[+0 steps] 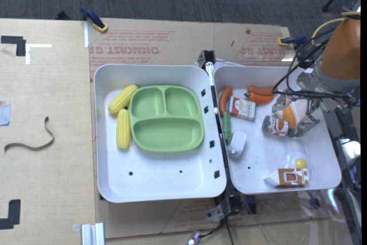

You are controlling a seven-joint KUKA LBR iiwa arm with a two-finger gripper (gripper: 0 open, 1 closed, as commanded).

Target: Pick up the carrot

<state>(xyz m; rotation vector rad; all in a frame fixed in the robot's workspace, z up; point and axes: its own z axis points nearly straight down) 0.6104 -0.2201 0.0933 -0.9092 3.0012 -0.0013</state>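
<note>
**A:** Where is the carrot (261, 94) to be found?

**B:** It is seen in the right bin (252, 178), close to the far wall. It lies flat, with its fat end just beside the small carton (242, 108) and its thin end pointed at the arm. A red sausage (223, 99) is laid on the other side of the carton, by the bin's left wall.

**A:** And the end effector (288, 122)?

**B:** It is lowered into the same bin, near the carrot's thin end. Whether it is wide or narrow cannot be told. A small orange thing (288, 116) is seen right at it, and what that is cannot be told either.

**A:** How is the carrot likely to feel when it is picked up?

**B:** It is probably a toy, so it is likely light, hard and smooth. Because it is round, it could be rolled or squirted out when squeezed.

**A:** Where should it be taken hold of?

**B:** It is best pinched across the middle, where it is thick enough. The thin tip is likely to be slipped off.
</note>
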